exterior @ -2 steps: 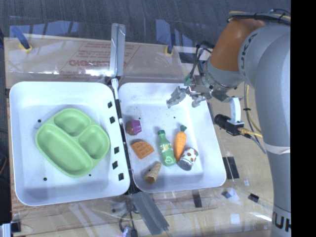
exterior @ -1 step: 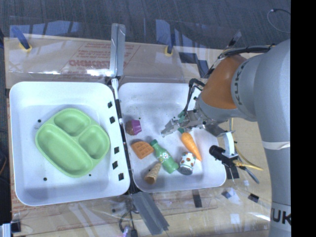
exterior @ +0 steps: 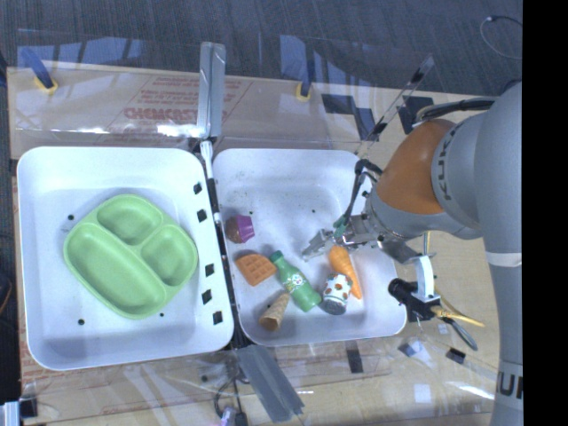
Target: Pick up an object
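From my remote station I saw the arm [exterior: 461,176] reaching in from the right over the right bin [exterior: 266,162], with its gripper [exterior: 330,241] low inside that bin, just above the far end of an orange carrot [exterior: 344,270]. One metal finger [exterior: 312,245] pointed left and the fingers stood spread apart, with nothing between them. The carrot lay tilted on the bin floor, its near end touching a small white can [exterior: 335,295]. Left of the can lay a green bottle [exterior: 295,283], then an orange waffle-like piece [exterior: 255,268], a purple item [exterior: 240,229] farther back, and an ice cream cone [exterior: 274,311] near the front wall. In the left bin [exterior: 53,171] sat a green divided plate [exterior: 130,254], well apart from the gripper
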Action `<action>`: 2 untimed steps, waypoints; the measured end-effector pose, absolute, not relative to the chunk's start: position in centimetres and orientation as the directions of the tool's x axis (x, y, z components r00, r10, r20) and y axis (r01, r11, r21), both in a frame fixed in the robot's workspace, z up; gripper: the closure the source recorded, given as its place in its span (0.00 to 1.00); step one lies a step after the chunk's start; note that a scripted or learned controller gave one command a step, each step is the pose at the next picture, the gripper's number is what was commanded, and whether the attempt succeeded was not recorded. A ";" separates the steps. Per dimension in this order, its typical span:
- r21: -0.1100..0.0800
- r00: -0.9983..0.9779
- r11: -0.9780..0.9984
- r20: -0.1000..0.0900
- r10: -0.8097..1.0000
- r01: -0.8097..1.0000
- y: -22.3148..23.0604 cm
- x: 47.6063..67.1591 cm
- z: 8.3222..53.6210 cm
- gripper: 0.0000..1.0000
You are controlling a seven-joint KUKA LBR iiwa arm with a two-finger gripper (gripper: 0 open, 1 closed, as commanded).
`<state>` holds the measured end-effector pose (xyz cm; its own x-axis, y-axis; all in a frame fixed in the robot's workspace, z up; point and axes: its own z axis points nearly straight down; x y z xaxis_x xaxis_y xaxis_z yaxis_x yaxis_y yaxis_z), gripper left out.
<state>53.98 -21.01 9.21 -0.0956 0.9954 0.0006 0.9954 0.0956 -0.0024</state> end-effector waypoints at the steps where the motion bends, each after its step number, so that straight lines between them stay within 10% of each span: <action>1: -0.003 -0.101 0.101 0.000 0.995 0.995 -21.0 54.0 10.2 1.00; 2: -0.002 0.030 -0.030 0.000 1.000 1.000 -17.6 56.9 18.9 1.00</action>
